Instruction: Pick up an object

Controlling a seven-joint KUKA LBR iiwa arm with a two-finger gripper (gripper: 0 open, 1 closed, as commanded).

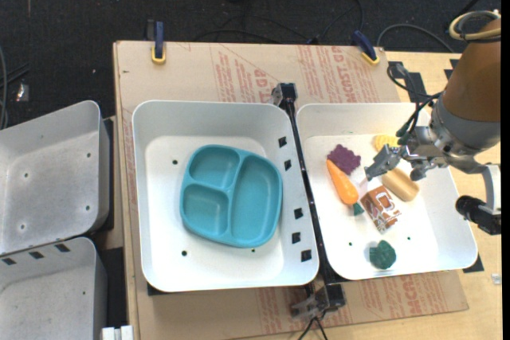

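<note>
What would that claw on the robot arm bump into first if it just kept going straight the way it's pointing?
The gripper points down and leftward into the right bin. Straight on, it would probably meet the small orange-and-white box first, with the carrot just beyond. Depth is hard to judge from above.

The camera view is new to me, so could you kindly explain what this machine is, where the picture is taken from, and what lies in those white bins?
This is one picture from a fixed camera above a bench, looking down at a slant. The grey machine with an orange band at the right is a robot arm; its tool sits low over the right bin. I cannot tell whether it holds anything. That bin holds toy-like items: a purple piece, an orange carrot, a yellow piece, a tan roll, a small orange-and-white box and a dark green lump. The left bin holds a teal divided plate.
</note>
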